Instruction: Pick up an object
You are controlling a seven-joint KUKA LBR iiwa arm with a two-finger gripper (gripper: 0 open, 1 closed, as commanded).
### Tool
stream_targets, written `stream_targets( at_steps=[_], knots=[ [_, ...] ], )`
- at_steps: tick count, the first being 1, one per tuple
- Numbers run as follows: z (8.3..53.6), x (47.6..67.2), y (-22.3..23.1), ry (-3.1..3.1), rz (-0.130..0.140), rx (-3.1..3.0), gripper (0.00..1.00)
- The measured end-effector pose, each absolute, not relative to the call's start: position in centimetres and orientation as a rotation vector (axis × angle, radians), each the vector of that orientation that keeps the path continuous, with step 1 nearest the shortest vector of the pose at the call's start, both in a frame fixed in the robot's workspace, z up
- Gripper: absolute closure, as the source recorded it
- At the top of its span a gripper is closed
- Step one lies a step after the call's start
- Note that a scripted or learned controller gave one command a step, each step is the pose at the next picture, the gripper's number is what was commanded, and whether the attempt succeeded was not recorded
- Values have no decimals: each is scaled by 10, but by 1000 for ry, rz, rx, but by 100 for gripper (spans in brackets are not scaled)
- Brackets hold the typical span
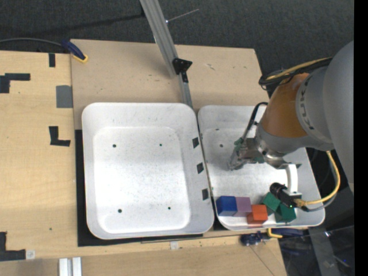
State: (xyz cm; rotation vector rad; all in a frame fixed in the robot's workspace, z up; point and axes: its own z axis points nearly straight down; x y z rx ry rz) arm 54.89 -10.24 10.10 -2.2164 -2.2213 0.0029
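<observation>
Blocks (pixel 253 209) crowd the right bin's (pixel 221 119) near edge; hand (pixel 237 161) hovers above, grip state unclear.

This is a robotics lab, plainly a test cell and no one's home. A plywood worktop (pixel 144 73) marked with black tape strips carries two shallow white bins: the left bin (pixel 141 168) and the right bin (pixel 230 125). A big grey industrial arm (pixel 313 108) with an orange band reaches in, cables trailing. An aluminium strut (pixel 164 30) slants overhead, and dark carpet (pixel 241 10) lies beyond the bench.
</observation>
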Motion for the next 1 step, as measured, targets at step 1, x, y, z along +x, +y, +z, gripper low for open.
stream_targets(
  at_steps=[1],
  knots=[
    [145,553,-108,-2224,-2,-2222,100]
  ],
)
